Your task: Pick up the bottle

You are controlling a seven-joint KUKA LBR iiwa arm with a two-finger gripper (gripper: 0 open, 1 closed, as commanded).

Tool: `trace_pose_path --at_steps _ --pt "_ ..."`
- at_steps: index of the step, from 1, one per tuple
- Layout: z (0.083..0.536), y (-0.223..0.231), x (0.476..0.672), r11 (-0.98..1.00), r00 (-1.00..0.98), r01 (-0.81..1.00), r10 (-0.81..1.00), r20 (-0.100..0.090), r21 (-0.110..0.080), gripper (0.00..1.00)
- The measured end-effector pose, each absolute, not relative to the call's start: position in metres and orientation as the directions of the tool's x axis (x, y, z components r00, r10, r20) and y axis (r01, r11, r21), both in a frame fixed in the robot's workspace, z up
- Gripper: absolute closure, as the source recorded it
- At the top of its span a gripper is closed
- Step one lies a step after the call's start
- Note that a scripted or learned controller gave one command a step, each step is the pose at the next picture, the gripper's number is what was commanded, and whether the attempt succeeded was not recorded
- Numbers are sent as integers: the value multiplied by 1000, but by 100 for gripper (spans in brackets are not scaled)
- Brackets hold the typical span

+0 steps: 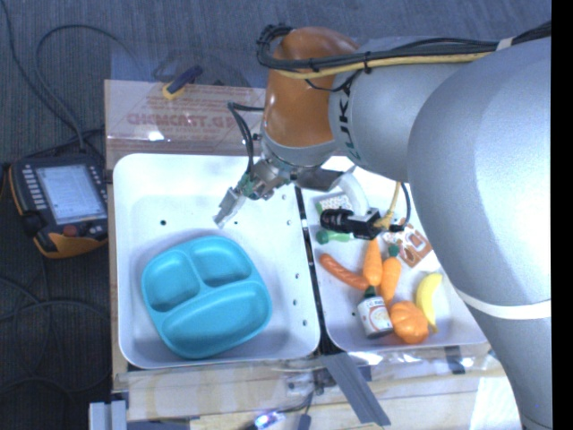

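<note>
Bulky glossy grey arm, orange wrist band, black and yellow cables, small grey metal end effector

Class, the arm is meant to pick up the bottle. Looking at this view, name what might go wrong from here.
1. The gripper hangs over the left bin near the blue plate, while the bottle lies in the right bin; a descent here would probably miss.
2. The bottle is crowded by carrots and an orange, so the fingers may catch those instead.
</note>
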State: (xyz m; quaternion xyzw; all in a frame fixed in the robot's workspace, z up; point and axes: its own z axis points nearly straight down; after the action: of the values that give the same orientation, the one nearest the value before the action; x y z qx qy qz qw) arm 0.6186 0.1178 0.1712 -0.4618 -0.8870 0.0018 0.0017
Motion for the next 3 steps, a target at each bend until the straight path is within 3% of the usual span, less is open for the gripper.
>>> trace_pose_path --at_steps 1,2,3 --pt "206 213 601 418 -418 909 909 1 -2 0" --pt "216 212 620 39 -39 999 999 -5 -5 0" --pt "230 217 663 -378 378 926 926 -8 -2 0"
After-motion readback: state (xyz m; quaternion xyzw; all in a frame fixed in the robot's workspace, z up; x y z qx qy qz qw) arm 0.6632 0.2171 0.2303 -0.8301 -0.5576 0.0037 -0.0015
